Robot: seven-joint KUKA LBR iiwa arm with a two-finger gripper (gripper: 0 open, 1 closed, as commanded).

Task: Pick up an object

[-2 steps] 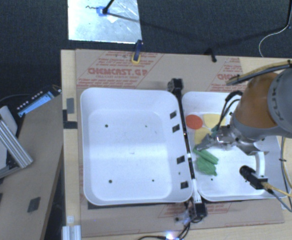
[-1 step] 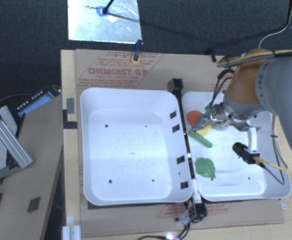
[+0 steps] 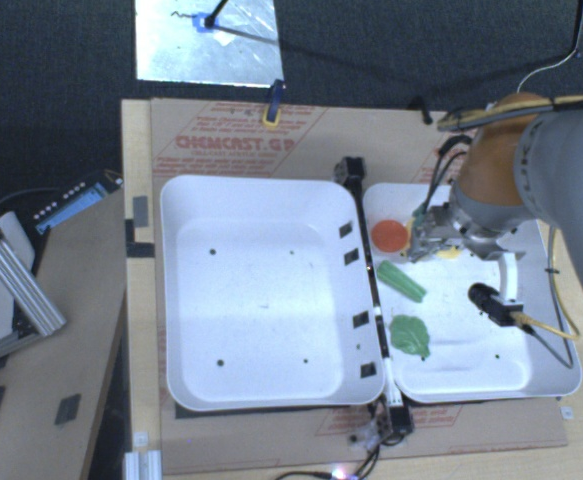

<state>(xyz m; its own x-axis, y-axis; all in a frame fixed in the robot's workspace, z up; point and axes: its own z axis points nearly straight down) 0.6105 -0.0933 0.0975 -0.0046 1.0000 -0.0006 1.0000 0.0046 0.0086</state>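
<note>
Green things lying in the right bin point(image 3: 541, 373), arm reaching in

A green leaf shape point(image 3: 410, 335) is lying nearest, then a green block point(image 3: 401, 281), then an orange disc point(image 3: 390, 235). The claw point(image 3: 423, 245) is hanging just beside the disc; I cannot tell its grip.

Dark carpet floor point(image 3: 51, 58) around the bench. A shiny metal sheet point(image 3: 209, 26) lies on it at top (glare across it). Brown board point(image 3: 241, 133) with red print covers the bench. Aluminium rail point(image 3: 11, 278) at left edge.
</note>
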